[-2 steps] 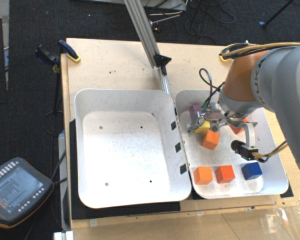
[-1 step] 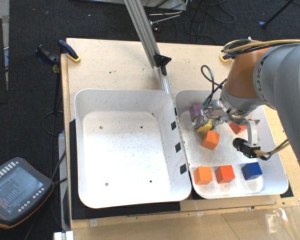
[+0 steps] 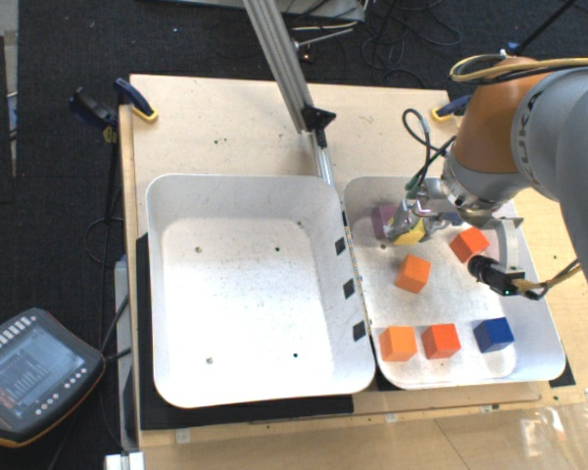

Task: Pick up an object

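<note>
The claw (image 3: 418,215) sits low in the right bin (image 3: 529,360), at its upper left area, over a yellow block (image 3: 408,233) beside a purple block (image 3: 383,219). Whether the claw is apart or together cannot be told; the yellow block appears to lie just under it. Four orange cubes (image 3: 413,273) and a blue cube (image 3: 493,335) lie apart on the bin floor. The left bin (image 3: 167,213) sits alongside on the worktop (image 3: 225,116).

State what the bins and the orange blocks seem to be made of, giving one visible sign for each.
Bins: probably moulded plastic, white and smooth, with rounded corners and a thin raised rim. Orange blocks: perhaps painted wood or foam, matte, with flat even colour and crisp edges; the look leaves it open.
</note>
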Controlling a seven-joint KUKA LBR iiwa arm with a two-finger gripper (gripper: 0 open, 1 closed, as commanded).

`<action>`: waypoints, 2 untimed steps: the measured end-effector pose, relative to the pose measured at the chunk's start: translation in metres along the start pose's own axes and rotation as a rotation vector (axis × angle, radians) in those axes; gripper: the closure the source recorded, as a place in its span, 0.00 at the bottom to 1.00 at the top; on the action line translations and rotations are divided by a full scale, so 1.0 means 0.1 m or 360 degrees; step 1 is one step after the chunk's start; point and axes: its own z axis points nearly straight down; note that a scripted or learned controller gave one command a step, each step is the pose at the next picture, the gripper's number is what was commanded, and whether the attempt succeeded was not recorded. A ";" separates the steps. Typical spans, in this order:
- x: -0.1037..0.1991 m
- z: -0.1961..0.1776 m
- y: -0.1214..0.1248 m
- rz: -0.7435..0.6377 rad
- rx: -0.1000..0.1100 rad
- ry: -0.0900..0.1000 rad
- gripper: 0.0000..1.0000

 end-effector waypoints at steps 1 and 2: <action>0.08 -0.55 -0.05 -0.0002 -0.0002 0.0000 1.00; 0.08 -1.08 -0.04 -0.0002 -0.0003 -0.0001 1.00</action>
